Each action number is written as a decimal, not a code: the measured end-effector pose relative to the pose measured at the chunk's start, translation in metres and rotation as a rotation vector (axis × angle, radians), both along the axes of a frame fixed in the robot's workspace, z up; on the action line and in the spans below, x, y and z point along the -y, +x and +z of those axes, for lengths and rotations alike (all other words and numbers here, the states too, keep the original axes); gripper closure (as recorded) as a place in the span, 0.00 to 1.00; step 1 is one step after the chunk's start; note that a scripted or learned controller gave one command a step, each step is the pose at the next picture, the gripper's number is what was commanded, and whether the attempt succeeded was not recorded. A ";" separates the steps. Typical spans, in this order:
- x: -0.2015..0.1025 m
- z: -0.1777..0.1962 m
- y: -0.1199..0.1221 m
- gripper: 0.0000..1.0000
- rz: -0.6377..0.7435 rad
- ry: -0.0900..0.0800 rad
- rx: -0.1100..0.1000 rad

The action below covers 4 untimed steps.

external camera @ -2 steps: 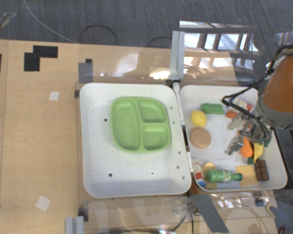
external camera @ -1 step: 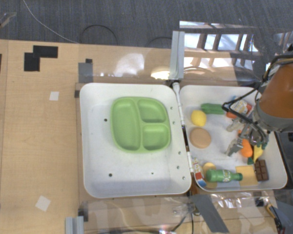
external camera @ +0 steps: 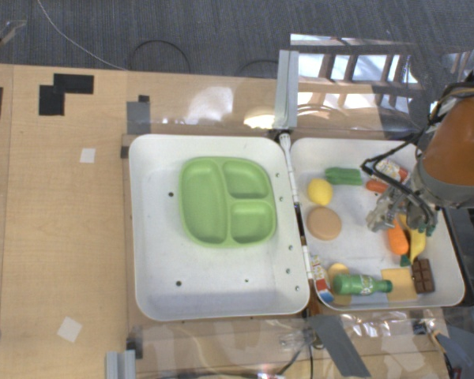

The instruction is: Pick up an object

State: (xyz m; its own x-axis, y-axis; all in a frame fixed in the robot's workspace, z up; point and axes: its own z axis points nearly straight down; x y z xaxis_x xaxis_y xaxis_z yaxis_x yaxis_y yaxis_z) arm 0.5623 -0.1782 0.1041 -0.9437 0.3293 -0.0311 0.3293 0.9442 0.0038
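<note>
Gripper [external camera: 396, 212] low over right bin [external camera: 355, 152], by carrot [external camera: 398, 239].

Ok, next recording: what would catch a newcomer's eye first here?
The bright green divided plate lies alone in the middle of the left bin, the largest patch of colour in the view. Next, the right bin holds a crowd of toy food: a lemon, a green bottle lying at the near edge, a chocolate bar. The grey arm's orange band looms at the right, the gripper low over that clutter.
</note>
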 end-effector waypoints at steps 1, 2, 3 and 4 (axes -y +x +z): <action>0.000 -0.001 0.000 0.00 0.000 0.000 -0.001; 0.007 -0.015 0.005 0.00 -0.076 0.007 -0.018; 0.006 0.000 0.010 1.00 -0.071 0.003 -0.001; -0.072 0.129 -0.051 1.00 -0.473 0.016 -0.014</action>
